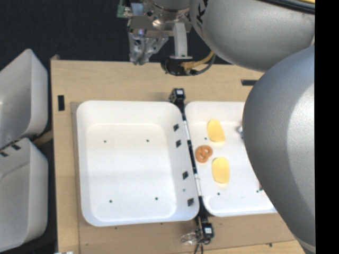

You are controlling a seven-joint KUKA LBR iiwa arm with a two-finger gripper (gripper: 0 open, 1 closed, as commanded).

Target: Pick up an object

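Above the bench, camera view: I take the divider [186,142] between the 2 bins as my landmark.
Gripper: the gripper [140,56] hangs beyond the far end of the divider and a little to its left, outside both bins, over the bench's back edge.
Finger state: I cannot tell whether it is spread or pressed together; nothing I can see sits in it.
Objects: 3 pieces lie in the right bin [233,208], just right of the divider.
Far piece: an upper yellow piece [215,130].
Middle piece: an orange ring [203,153], closest to the divider.
Near piece: a lower yellow piece [221,170].
Left bin: the left bin [85,142] lies on the divider's other side.
Arm: the arm [286,142] covers the right bin's far side from the divider.
Progress: I judge nothing is picked yet; all 3 pieces rest on the bin floor.
Left to do: choose 1 piece, travel over the right bin, descend, close and lift.
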